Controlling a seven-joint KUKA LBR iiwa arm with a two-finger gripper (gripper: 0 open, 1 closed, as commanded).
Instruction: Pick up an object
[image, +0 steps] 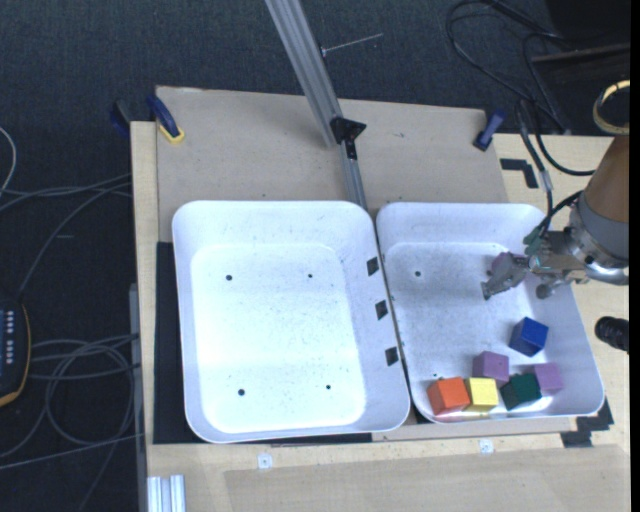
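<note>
Over the right bin (440, 225): one gripper (497, 280), reaching in from the right on a grey arm (610, 200), hanging above the bin's upper middle floor. Its dark fingers point left and down, slightly parted, with nothing between them.

Right bin, near corner, a cluster of small blocks:
- blue cube (528, 336), highest of the group, set apart from the rest and well below the gripper
- purple block (491, 364), just above the front row
- orange cube (449, 395), yellow cube (483, 393) and green cube (520, 390), touching in a row along the front wall
- second purple block (548, 377), just beside the green one, against the right wall

Left bin (200, 240): white, speckled floor.

Bench (250, 130): pale board under both bins, blue clamps at its far corners.
</note>
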